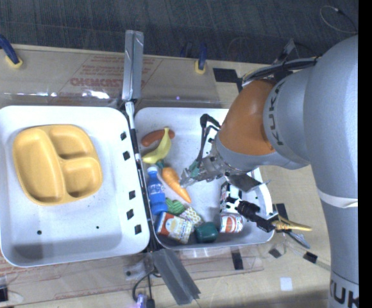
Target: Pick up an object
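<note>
While the gripper (pixel 194 172) hangs low in the right bin (pixel 186 117), its fingers' spread cannot be told, and nothing shows between them. Nearest the camera lie a green block (pixel 206 233), a can (pixel 231 224) and a carton (pixel 175 227). Just left of the gripper lies the carrot (pixel 174 183), beside a blue bottle (pixel 154 190). Farther back lie a banana (pixel 161 147) and sausage (pixel 151 137).

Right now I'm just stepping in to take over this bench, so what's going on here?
The arm reaches over the right bin, its gripper low beside the carrot. Nothing shows between its fingers, so no pick yet. The bin's items, among them a banana, a blue bottle and a can, lie crowded along its left and near sides. The left bin holds a yellow tray.
</note>
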